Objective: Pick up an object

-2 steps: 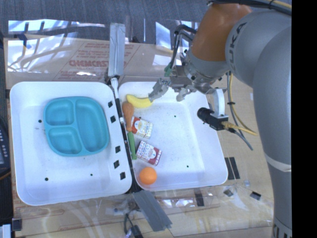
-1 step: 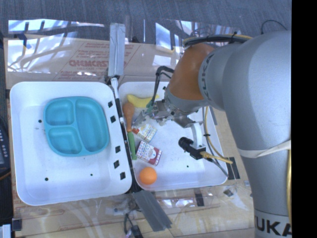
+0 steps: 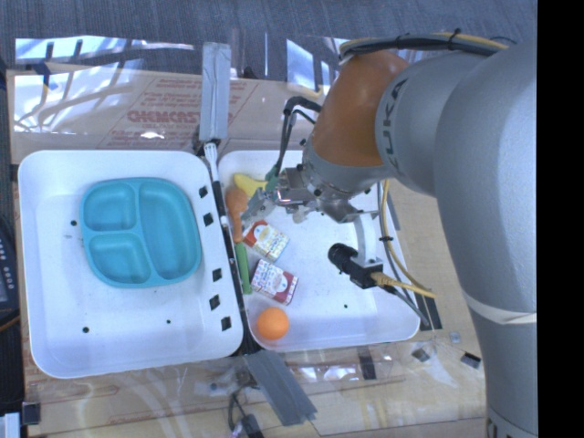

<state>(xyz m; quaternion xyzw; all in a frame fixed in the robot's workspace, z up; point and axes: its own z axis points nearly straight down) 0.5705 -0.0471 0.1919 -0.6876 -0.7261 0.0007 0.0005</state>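
Care matters here: the two-finger gripper (image 3: 274, 192), its state impossible to tell, hovers at the far left of the right white bin (image 3: 383, 322), so it should settle squarely over the red-and-white carton (image 3: 265, 240) just below before closing.

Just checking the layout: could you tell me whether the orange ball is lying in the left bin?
No, the orange ball lies in the right bin, near its front edge.

Two white bins: one (image 3: 36, 272) well left of the gripper (image 3: 274, 199), one (image 3: 365, 322) under it. One blue divided tray (image 3: 141, 231) far to its left. Below the gripper, two small printed packets (image 3: 265, 240) (image 3: 274, 282) and one orange ball (image 3: 271, 324). One yellow piece (image 3: 246, 183) just beside it
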